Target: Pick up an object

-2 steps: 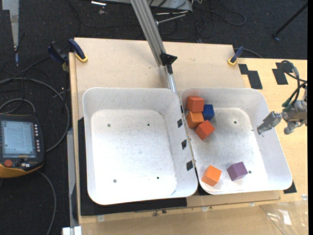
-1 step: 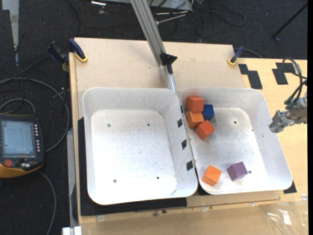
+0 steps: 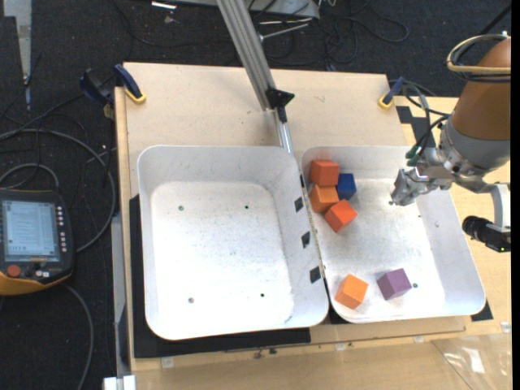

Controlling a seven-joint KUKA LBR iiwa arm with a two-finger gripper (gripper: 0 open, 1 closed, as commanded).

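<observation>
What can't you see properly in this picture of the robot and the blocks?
- The pincer in the camera view: too small and blurry to tell whether it is open or shut.
- The blue block: partly hidden behind the orange blocks beside it.
- The arm: cut off by the picture's right edge.
- The screen on the left: writing too small to read.

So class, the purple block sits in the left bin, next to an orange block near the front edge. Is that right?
Not quite. The camera view shows the purple block in the right bin, not the left. It does sit next to an orange block near the front edge.
</observation>
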